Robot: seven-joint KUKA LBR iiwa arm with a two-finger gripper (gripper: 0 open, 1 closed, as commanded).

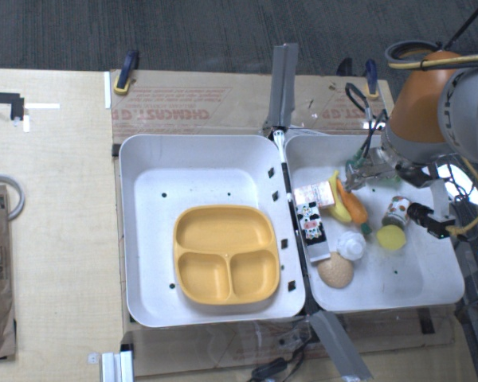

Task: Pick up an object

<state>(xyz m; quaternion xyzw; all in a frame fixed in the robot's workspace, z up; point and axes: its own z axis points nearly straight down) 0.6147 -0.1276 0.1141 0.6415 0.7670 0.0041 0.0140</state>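
Carrot (pixel 349 203) aslant beneath gripper (pixel 352 175), long axis upper-left to lower-right.

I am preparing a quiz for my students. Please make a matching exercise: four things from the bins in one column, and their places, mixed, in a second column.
Things:
1. yellow divided plate
2. carrot
3. tan round ball
4. yellow ball

Places:
A. right bin, near corner
B. left bin
C. just below the pincer
D. right bin, beside the small can

Pairs: 1-B, 2-C, 3-A, 4-D
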